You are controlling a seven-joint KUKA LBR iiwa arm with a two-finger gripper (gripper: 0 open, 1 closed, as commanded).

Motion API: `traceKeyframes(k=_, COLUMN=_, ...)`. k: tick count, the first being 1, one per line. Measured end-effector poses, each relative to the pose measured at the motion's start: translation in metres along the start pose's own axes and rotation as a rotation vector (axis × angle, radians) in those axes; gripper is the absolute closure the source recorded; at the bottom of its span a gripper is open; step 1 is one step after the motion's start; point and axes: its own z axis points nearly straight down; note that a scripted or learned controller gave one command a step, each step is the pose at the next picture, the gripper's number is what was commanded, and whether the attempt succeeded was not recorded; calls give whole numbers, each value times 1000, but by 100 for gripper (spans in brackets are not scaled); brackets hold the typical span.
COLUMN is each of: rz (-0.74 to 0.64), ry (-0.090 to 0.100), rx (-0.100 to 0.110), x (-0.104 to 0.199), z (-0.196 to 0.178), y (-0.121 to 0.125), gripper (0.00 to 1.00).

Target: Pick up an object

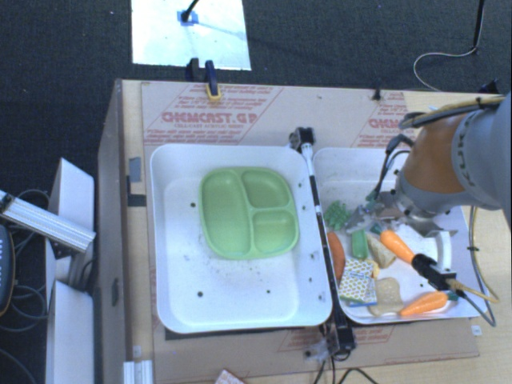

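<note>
Tray [246, 212] (green) in left bin [180, 294]; carrots [398, 246] in right bin [352, 166]; tool [370, 212] grip unclear.

Arm [448, 162] low, pincer [370, 214] perhaps open.

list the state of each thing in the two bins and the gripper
green divided plate: lying flat in the left bin, compartments bare
right bin: holding a clutter of toy food
orange carrot: lying loose, slanted, just below the arm's wrist
second carrot: lying at the bin's front edge
checkered piece: lying flat
gripper: low over the right bin, holding nothing that shows
</note>
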Motion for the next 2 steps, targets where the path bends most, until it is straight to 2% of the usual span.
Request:
traceKeyframes(k=1, rz=1, ry=-1, rx=-3, x=-1, z=-11, y=1, gripper=100)
traceKeyframes(k=2, rz=1, ry=-1, rx=-3, x=30, z=-159, y=-72, gripper=100)
